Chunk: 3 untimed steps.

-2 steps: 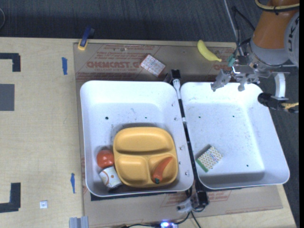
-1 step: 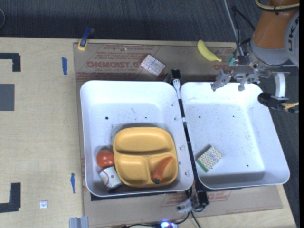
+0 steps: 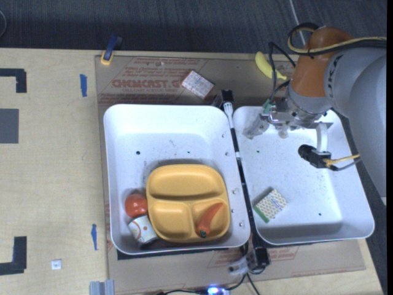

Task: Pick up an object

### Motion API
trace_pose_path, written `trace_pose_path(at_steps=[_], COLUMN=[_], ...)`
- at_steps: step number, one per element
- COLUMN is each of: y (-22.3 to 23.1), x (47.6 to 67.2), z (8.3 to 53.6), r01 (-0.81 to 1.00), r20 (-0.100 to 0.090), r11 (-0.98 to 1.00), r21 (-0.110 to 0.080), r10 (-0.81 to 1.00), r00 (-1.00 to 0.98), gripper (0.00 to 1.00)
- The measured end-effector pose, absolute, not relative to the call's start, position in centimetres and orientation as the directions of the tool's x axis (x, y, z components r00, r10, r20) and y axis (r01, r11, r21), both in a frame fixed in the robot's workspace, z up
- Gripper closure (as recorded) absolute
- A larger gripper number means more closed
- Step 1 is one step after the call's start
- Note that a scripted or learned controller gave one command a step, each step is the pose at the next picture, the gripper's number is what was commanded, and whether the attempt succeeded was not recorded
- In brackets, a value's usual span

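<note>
1. Two white bins side by side. Pincer (image 3: 268,129) hangs over the right bin (image 3: 344,226), in its far corner next to the wall shared w/ the left bin (image 3: 123,128).
2. Pincer state: prongs spread, bare bin floor showing betw. them, nothing pinched.
3. Nearest pickable item is a green-white speckled block (image 3: 270,203). Same bin as the pincer, lying flat, well apart from it toward the bin's near edge.
4. Other items sit across the shared wall from the pincer, in the left bin and toward its near edge:
   - yellow divided tray (image 3: 184,186), flat on the floor.
   - orange piece (image 3: 209,219) in the tray compartment closest to the speckled block.
   - red ball (image 3: 136,204) just beside the tray's side away from the pincer.
   - small white-orange can (image 3: 142,229) right by the ball, against the tray.
5. Outside the bins, beyond the pincer: patterned card (image 3: 198,83) lying on the board.
</note>
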State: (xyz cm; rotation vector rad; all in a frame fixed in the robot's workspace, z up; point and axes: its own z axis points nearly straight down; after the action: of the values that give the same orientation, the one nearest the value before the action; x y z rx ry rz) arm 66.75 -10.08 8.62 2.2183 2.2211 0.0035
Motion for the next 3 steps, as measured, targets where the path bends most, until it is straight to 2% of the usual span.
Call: trace_pose_path(at_steps=[1,2,3], y=[-10.1,-12.5,-15.6], x=[66.8,61.9,59.0], z=[9.6,19.6,28.5], r01=[1.0,1.0,1.0], r20=[-0.001,-0.001,-0.001], r11=[0.001,-0.001,-0.001], r21=[0.005,0.003,0.002], r10=[1.0,1.0,1.0], r00=[-0.001,0.001,0.001], gripper=[1.0,1.0,1.0])
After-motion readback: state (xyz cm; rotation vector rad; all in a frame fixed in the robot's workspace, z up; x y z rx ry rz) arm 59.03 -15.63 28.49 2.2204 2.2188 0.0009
